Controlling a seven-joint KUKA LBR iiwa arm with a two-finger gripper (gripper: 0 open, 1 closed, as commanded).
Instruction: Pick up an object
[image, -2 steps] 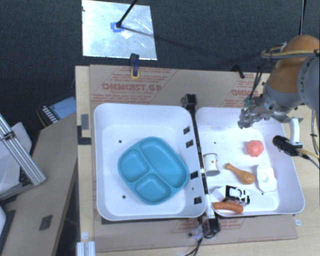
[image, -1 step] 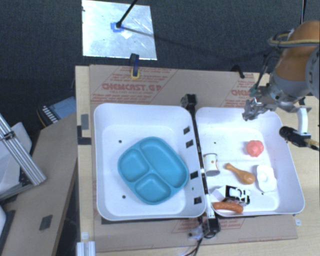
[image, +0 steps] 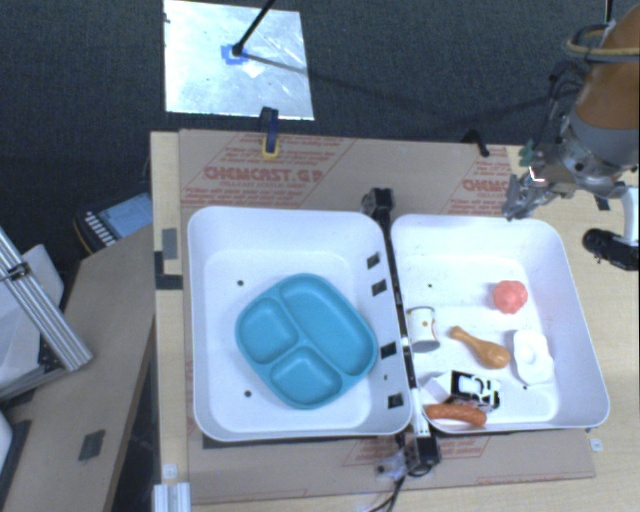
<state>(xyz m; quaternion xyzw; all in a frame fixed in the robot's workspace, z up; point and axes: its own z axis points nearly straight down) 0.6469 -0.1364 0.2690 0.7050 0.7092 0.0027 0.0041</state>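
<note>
While the grey arm with its orange band (image: 607, 95) hangs over the top right corner of the right white bin (image: 572, 300), its two-finger gripper (image: 520, 205) sits just at the bin's back rim, above the cardboard sheet (image: 300, 170), and whether it is spread or closed cannot be told from here. It grips nothing visible.

Down in the right bin: a tan drumstick-shaped toy (image: 479, 346) lies near the middle, long axis running from upper left to lower right, thin end up-left, fat bulb down-right. Glossy, light brown. Just right of it, a white rounded block (image: 532, 358). Further back, a small pink ball-like lump (image: 510, 296), sitting apart. Left of the drumstick, a small white cup with a brown mark (image: 422, 327), close to the divider. At the front edge, an orange sausage-shaped toy (image: 456, 412) lies nearly crosswise, touching a black-and-white packet (image: 474, 387).

The left white bin (image: 215, 250) carries a blue three-compartment plastic plate (image: 305, 340), tilted diagonally.
</note>
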